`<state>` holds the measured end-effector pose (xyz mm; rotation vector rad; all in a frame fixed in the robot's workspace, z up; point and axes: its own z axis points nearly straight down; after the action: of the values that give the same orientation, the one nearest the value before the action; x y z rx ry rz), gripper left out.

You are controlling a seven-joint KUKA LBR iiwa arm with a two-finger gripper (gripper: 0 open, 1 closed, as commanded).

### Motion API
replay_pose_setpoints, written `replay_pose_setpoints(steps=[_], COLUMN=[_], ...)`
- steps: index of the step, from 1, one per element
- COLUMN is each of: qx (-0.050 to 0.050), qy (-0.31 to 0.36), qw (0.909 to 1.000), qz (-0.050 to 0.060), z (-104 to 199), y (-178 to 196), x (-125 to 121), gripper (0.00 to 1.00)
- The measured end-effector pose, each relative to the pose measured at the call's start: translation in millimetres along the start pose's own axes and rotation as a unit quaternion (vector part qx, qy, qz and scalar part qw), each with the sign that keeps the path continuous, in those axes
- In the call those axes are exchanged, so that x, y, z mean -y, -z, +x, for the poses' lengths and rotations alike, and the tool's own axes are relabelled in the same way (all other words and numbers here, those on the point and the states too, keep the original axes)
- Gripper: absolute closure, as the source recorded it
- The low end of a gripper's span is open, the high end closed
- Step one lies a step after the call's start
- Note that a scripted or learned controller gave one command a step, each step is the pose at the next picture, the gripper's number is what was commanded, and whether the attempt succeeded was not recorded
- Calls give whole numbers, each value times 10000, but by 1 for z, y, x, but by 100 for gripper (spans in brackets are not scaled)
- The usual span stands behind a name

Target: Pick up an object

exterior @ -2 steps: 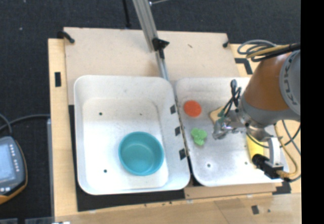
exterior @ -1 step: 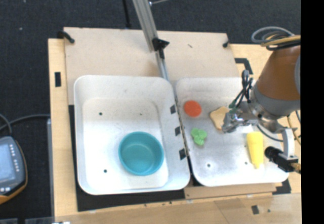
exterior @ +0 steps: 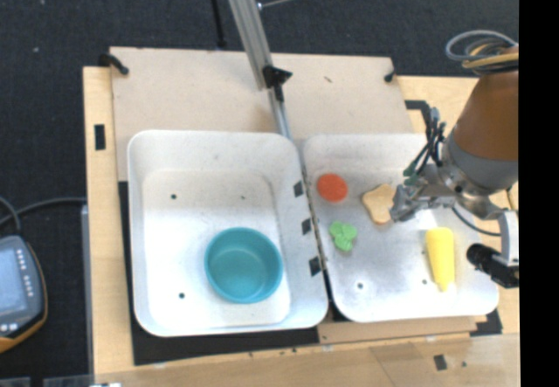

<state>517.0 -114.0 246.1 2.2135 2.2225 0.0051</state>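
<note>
The right bin (exterior: pixel 384 302) holds a round orange-red piece (exterior: pixel 332 188), a green lumpy toy (exterior: pixel 342 237), a tan flat piece (exterior: pixel 378 204) and a yellow corn-like piece (exterior: pixel 440 258). My gripper (exterior: pixel 405 203) hangs low in this bin, right at the tan piece's right edge, with the orange-banded arm (exterior: pixel 489 127) behind it. The yellow piece lies just below and to the right of the gripper. In the left bin (exterior: pixel 157 158) sits a teal bowl (exterior: pixel 244 265), upright, near the front.
A slanted metal post (exterior: pixel 249 23) rises from the back of the bench to the divide between the bins. Cables (exterior: pixel 476 49) loop at the right rear. A handheld device (exterior: pixel 17 289) rests off the bench at the far left.
</note>
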Motion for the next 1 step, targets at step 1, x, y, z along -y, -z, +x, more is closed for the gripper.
replay_pose_setpoints(steps=[1], qx=[-8], qy=[15], qw=[10000], qz=[18], z=[43], y=[-6], x=[-30], gripper=[100])
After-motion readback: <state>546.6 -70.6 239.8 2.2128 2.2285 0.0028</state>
